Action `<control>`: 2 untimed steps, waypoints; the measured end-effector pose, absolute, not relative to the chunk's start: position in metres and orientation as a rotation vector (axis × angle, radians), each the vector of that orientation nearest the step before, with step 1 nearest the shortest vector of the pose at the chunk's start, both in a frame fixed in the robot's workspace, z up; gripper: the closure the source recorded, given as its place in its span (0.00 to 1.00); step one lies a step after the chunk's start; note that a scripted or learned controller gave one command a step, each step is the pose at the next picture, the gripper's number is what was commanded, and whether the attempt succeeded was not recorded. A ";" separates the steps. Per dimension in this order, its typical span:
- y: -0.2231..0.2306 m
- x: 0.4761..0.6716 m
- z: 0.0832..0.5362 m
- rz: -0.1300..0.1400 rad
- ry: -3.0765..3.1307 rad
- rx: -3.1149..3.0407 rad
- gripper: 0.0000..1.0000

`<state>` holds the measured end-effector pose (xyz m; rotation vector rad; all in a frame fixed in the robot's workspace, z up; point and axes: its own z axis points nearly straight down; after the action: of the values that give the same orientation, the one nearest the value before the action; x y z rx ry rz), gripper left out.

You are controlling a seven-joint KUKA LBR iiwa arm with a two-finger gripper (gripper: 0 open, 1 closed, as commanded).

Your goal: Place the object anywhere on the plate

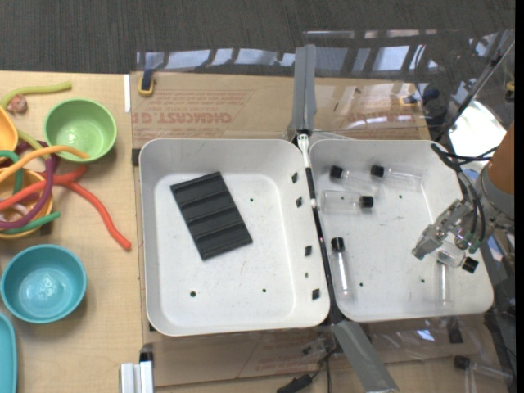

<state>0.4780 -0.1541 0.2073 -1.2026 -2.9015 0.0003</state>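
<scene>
A black ridged plate (210, 214) lies slanted in the left bin (164, 301). Several clear tubes with black caps are scattered in the right bin (393, 305): one (397, 173) at the back, one (348, 201) near the middle, and one (339, 268) along the left wall. My gripper (446, 244) hangs low over the right side of the right bin. Just below it lies another clear tube (443, 281), pointing at the front wall. I cannot make out whether anything is in the gripper.
Left of the bins, on the wooden bench, stand a green bowl (79, 129) and a blue bowl (42, 283), with coloured rubbery strands (98, 211) between them. A metal divider (304, 97) rises behind the gap between the bins.
</scene>
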 end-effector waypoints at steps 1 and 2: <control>-0.199 0.477 0.148 0.000 -2.950 -1.078 1.00; -0.220 0.482 0.104 -0.006 -2.985 -1.011 1.00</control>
<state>0.4817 -0.2196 0.1037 -1.0111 -2.9846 -0.0062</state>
